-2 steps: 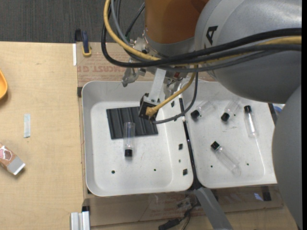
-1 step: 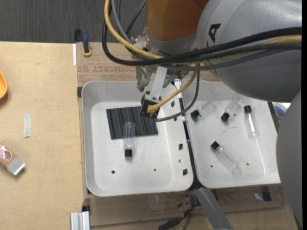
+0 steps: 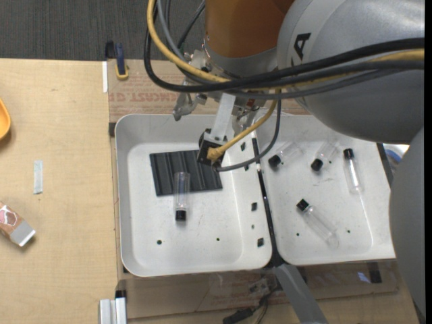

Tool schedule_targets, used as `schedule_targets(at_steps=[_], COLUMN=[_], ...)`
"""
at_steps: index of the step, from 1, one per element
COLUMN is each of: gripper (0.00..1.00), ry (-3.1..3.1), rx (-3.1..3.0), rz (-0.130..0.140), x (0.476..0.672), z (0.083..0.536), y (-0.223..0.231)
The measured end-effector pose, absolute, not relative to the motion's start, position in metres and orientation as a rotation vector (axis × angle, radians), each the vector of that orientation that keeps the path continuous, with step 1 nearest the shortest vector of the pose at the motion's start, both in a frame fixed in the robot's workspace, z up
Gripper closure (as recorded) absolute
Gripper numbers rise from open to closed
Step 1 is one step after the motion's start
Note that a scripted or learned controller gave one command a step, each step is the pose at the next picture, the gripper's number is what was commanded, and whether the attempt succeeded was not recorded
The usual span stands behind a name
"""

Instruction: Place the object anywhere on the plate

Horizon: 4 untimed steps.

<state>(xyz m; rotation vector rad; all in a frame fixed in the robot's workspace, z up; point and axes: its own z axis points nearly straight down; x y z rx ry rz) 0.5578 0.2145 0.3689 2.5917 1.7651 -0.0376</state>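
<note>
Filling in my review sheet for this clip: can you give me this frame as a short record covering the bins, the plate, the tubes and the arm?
left bin: holds a black plate and one clear tube
tube position: partly on the plate; clear end overlaps the plate's near edge, black cap lies on the bin floor
right bin: four more tubes, black-capped, lying apart
arm: over the far side of the left bin, near the plate's right end
task status: tube only partly on the plate
</note>
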Motion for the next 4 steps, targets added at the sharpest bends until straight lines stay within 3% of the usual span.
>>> schedule_targets(at_steps=[1,2,3,4], gripper=[0.00,1.00,1.00,1.00], ry=[1.129,1.118,1.358,1.951], rx=[2.930,2.933,2.831,2.463], rz=[-0.007,-0.011,-0.010,-0.009], x=[0.614,0.615,0.526,0.560], z=[0.384,0.392,0.295,0.178], y=[0.227,0.225,0.228,0.201])
